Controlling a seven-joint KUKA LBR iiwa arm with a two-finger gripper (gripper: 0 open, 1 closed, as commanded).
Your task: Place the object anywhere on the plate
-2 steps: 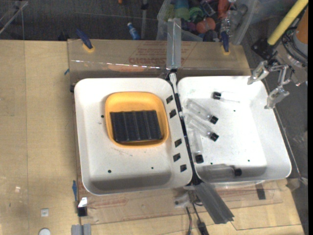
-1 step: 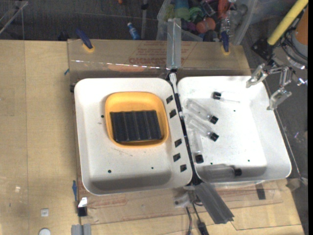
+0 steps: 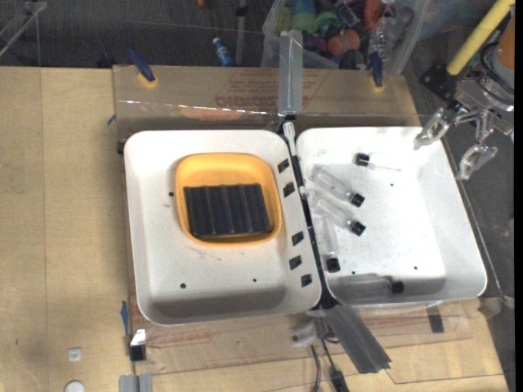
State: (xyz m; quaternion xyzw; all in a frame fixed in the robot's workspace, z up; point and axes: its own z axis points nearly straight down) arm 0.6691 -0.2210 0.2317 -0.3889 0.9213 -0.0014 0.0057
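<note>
An orange plate (image 3: 186, 178) lies in the left bin (image 3: 155, 243), and a black ridged rectangular block (image 3: 227, 209) rests flat on it. Several clear tubes with black caps lie in the right bin (image 3: 425, 235), among them one (image 3: 338, 188) near the divider and another (image 3: 344, 220) just below it. My gripper (image 3: 448, 147) hangs over the far right corner of the right bin, above its rim. It is open, with nothing between its fingers (image 3: 426, 132), and well apart from the tubes and the plate.
A metal divider (image 3: 304, 219) with black clips runs between the two bins. A clear box of colourful toys (image 3: 343, 11) stands behind the bench. A yellow tube (image 3: 486, 23) slants at the top right beside the arm.
</note>
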